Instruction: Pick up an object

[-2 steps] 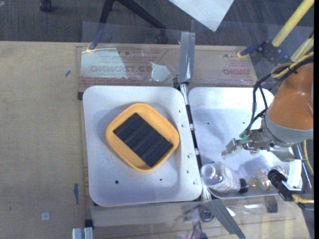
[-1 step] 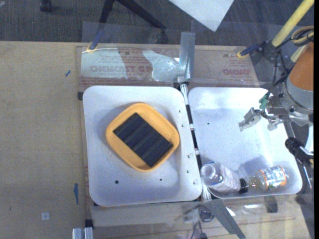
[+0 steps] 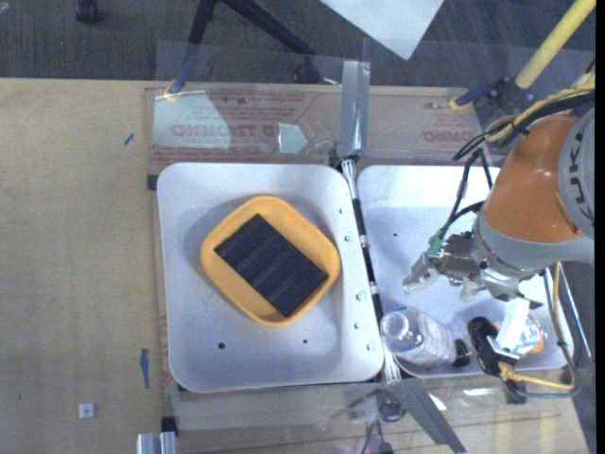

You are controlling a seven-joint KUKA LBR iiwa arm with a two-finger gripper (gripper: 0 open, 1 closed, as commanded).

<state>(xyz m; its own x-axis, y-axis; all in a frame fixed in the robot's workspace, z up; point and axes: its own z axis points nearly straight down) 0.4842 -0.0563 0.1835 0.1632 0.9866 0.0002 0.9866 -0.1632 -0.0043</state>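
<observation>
A clear plastic bottle (image 3: pixel 418 337) with a pale label lies on its side in the front left corner of the right bin (image 3: pixel 397 206). My gripper (image 3: pixel 423 274) hangs over the middle of that bin, a little behind the bottle and apart from it, and I see nothing in it. In the left bin (image 3: pixel 189 348) sits a yellow-orange square dish (image 3: pixel 219 282) with a dark ribbed block (image 3: pixel 270 264) lying in it.
The grey arm with its orange band (image 3: pixel 539 183) covers the right side of the right bin. A raised divider (image 3: pixel 360 253) separates the two bins. A small orange-and-white thing (image 3: pixel 535 338) lies at the right bin's front right, partly hidden.
</observation>
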